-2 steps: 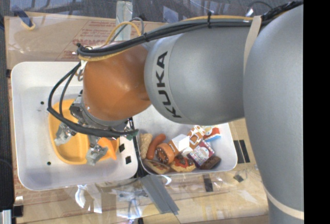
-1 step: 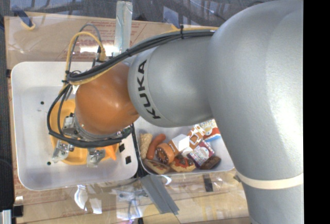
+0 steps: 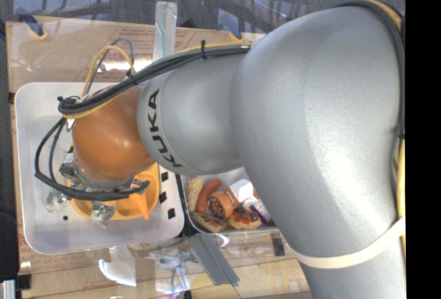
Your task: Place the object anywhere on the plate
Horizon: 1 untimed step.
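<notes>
- My grey arm with its orange band [image 3: 110, 142] hangs over the left shallow white bin [image 3: 27, 153], hiding the two-finger gripper [image 3: 86, 204] — its state I cannot tell.
- A yellow-orange plastic piece [image 3: 138, 204] lies directly under the wrist, likely the plate.
- Small mixed food-like items [image 3: 224, 207] sit well off to its right, in the right bin [image 3: 193, 222] — nothing visibly held.

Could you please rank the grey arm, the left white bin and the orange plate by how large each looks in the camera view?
1. Grey arm, by far the largest, though its nearness to the camera inflates it.
2. Left white bin, partly covered by the arm.
3. Orange plate, smallest; mostly hidden beneath the wrist, so its full extent is unsure.
</notes>
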Tool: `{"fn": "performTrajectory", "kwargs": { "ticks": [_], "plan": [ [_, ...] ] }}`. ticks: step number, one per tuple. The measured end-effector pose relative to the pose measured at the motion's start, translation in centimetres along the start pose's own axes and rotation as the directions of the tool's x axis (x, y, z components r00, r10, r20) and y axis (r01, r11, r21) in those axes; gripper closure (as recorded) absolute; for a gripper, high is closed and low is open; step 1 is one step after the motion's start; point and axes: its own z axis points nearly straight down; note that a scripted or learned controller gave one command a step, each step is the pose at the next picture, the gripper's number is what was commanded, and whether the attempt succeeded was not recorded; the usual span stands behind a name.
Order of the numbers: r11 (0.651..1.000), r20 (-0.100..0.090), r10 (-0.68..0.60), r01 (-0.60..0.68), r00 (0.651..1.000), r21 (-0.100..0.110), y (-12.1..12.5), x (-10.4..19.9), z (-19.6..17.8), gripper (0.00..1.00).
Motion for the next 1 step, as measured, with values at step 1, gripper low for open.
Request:
{"fn": "performTrajectory", "kwargs": {
  "ticks": [1],
  "plan": [
    [1.000,0.000,-0.001,0.001,1.000,0.000,0.02,-0.01,0.01,0.00]
  ]
}}
